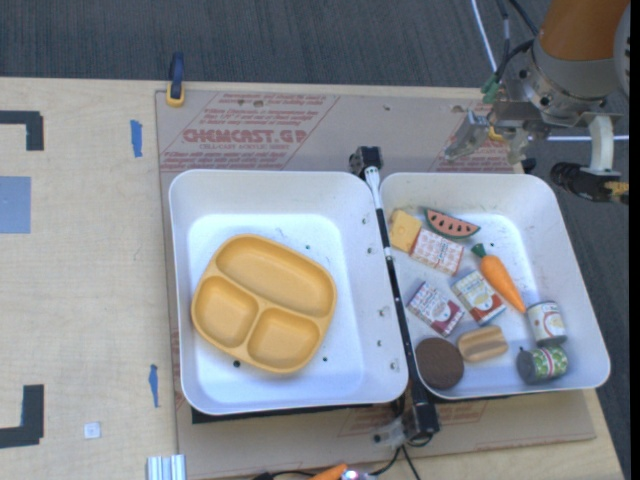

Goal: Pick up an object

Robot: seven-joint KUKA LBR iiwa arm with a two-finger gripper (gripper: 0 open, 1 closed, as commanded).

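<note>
- Object to pick: not chosen yet; the candidates are toy foods lying in the right bin (575, 268), nothing lifted.
- Camera view, right bin contents: cheese block (404, 231) at about 10 o'clock in the bin, watermelon slice (452, 224) just beside it at 12, carrot (498, 277) near the middle toward 2 o'clock, three small cartons (438, 251) (434, 307) (476, 295) in the centre, brown cookie (438, 362) at 7, hot dog (482, 344) beside it, two cans (546, 320) (543, 364) at 4–5 o'clock.
- Left bin (190, 268) has a yellow divided plate (262, 302), not a pick target by my read.
- Gripper (497, 128) sits outside the right bin, past its far rim at 12 o'clock, over the cardboard sheet (245, 128); arm (585, 28) above it at 1 o'clock.
- Fingers blurred and small, can't tell whether apart or together; nothing seen between them.
- Step: approach phase, pick not started.
- Watermelon slice and cheese block are the nearest things, toward 6–7 o'clock from the gripper, well apart from it; cans are farthest.
- Next move calls for: travel toward 6 o'clock over the rim, line up above one item, descend. Items crowd together, so a clean single grab needs care.
</note>
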